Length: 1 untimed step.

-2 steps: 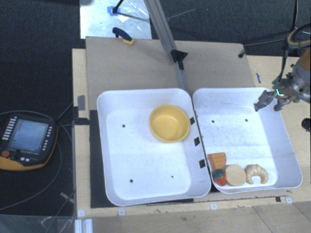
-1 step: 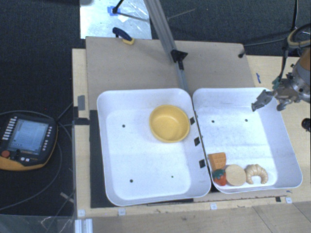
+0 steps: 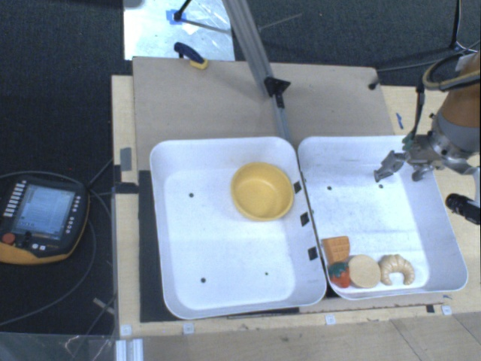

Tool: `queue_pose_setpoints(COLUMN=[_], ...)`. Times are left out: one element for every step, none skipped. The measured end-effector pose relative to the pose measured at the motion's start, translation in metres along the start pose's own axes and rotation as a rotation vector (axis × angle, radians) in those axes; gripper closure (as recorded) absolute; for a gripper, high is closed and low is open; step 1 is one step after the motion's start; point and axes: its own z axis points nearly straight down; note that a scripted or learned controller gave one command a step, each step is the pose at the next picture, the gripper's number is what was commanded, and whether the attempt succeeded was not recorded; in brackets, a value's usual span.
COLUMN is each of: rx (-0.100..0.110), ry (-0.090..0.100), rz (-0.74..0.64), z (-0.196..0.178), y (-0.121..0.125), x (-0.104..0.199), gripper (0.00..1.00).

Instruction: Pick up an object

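A yellow bowl [image 3: 261, 191] sits in the left bin [image 3: 180, 277] near its upper right. In the right bin [image 3: 361, 201], along the front wall, lie an orange block [image 3: 336, 247], a small red and green piece [image 3: 340, 274], a round tan disc [image 3: 365, 271] and a croissant-shaped toy [image 3: 397, 268]. My gripper [image 3: 400, 168] hangs over the right bin's upper right part, well behind those toys. Its fingers are spread apart with nothing between them.
A slanted metal pole [image 3: 255, 47] with a black clamp crosses the board behind the bins. A teach pendant [image 3: 39, 218] lies on the floor at the left. A blue and yellow clamp [image 3: 189, 54] sits at the board's back edge.
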Motion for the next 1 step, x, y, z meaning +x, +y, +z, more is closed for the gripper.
queue_pose_setpoints(rx=[0.0], ry=[0.0], rz=[0.001], z=[0.0531], y=[0.0035], x=[-0.0091], gripper=[0.0])
